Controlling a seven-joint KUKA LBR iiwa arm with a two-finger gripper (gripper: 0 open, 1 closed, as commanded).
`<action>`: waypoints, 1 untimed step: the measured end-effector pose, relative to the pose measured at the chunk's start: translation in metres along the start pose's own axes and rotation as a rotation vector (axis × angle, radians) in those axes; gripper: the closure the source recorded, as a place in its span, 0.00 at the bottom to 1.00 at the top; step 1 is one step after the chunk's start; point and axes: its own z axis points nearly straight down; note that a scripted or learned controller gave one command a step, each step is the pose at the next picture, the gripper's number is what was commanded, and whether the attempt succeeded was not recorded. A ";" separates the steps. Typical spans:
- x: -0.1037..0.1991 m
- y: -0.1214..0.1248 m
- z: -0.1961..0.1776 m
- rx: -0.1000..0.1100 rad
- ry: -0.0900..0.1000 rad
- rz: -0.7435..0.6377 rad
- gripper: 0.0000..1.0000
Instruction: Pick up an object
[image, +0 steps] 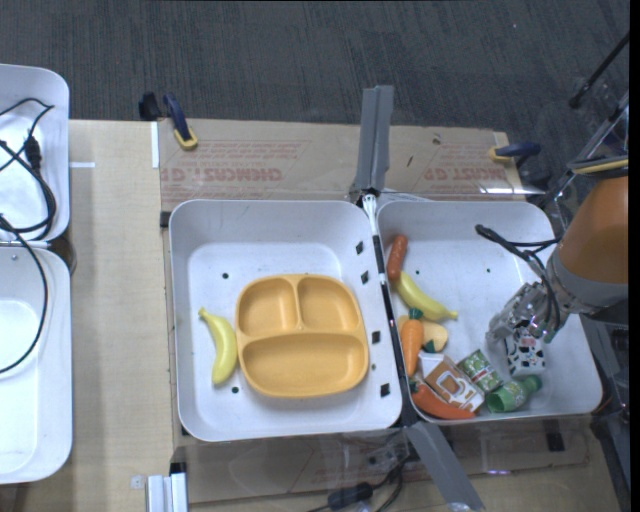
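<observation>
Several toy foods crowd the right bin's (470, 225) near left corner: a carrot (411, 343), a banana (424, 298), a small carton (450, 381) and a green packet (506, 396). Just right of them the gripper (522, 335) sits low over a black-and-white spotted object (526, 352); whether it grips cannot be told. Left, an orange divided plate (300, 335) and a second banana (221, 346) lie in the other bin (190, 300).
</observation>
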 end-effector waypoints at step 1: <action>-0.030 0.014 0.000 0.000 -0.001 -0.153 0.00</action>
